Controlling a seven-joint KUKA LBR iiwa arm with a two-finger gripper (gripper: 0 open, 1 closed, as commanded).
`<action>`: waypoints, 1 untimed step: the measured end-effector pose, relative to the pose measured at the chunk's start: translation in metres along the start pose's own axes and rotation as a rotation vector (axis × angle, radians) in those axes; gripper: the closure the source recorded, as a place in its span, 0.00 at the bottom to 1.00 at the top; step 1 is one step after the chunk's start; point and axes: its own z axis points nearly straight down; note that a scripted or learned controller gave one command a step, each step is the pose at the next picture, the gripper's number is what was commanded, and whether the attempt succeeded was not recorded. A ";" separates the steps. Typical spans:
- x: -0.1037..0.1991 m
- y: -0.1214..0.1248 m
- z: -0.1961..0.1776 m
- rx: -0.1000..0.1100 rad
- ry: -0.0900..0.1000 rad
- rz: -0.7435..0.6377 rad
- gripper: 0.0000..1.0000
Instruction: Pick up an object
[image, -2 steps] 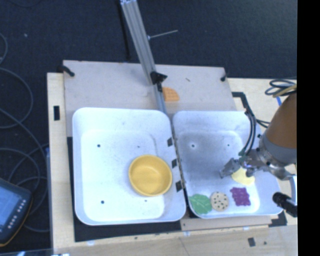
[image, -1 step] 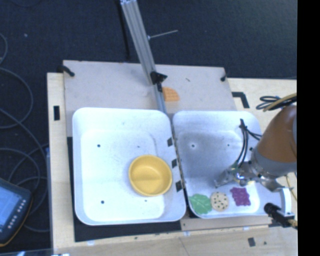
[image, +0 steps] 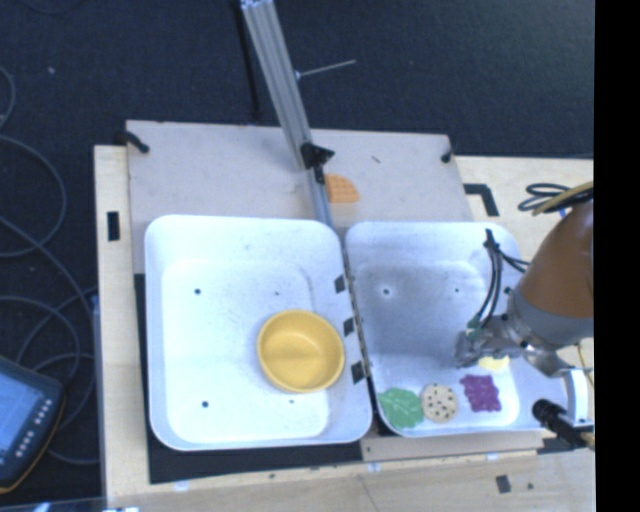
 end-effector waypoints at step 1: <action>0.004 -0.001 -0.061 -0.003 -0.002 -0.010 1.00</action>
